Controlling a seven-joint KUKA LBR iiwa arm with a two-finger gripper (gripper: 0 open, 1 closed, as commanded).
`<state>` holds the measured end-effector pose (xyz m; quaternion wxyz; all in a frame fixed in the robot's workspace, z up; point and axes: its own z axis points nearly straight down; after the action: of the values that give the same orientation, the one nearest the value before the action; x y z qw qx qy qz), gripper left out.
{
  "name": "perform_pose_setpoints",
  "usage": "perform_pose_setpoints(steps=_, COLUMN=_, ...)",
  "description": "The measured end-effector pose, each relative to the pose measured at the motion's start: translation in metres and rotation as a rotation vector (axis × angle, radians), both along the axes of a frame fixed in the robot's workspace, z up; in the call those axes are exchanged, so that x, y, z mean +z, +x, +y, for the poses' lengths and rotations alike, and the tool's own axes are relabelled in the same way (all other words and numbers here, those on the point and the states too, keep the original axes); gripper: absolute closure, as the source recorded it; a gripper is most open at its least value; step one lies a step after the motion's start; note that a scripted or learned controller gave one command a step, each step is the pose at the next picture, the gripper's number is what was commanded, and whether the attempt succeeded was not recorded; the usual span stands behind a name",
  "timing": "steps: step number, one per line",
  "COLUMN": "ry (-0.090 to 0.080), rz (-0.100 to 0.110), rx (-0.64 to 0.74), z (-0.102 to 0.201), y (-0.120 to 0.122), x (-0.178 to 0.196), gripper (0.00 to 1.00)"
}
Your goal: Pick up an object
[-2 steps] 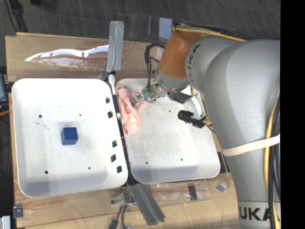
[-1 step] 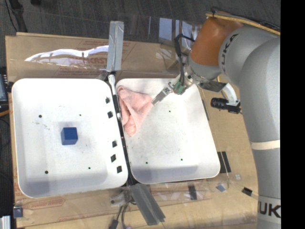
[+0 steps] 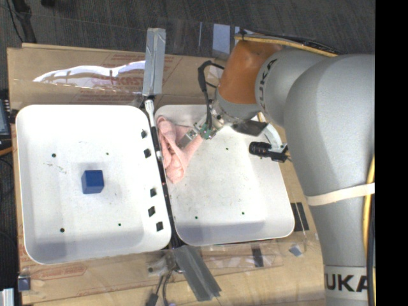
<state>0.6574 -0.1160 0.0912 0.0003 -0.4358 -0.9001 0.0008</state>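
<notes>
In the right bin (image 3: 255,225), far-left corner, there's a crumpled pink cloth (image 3: 171,150) lying right up against the divider w/ the left bin (image 3: 38,171), so basically no room on that side. The rest of the right bin floor, toward the near and right edges, is open. The left bin has a small blue cube (image 3: 93,181) sitting mid-floor, well apart from all its walls, lots of space around it. The arm (image 3: 319,126) comes in from the right, orange band up by the far rim, wrist angled down and to the left. The gripper (image 3: 193,136) is down at the cloth's far-right edge, touching it or just beside it, can't tell if the fingers are open or closed, too small and blurry.
</notes>
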Motion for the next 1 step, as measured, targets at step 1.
perform_pose_setpoints(steps=1, ry=0.000, rz=0.003, rx=0.004, z=0.0005, y=0.0002, x=0.0084, gripper=1.00)
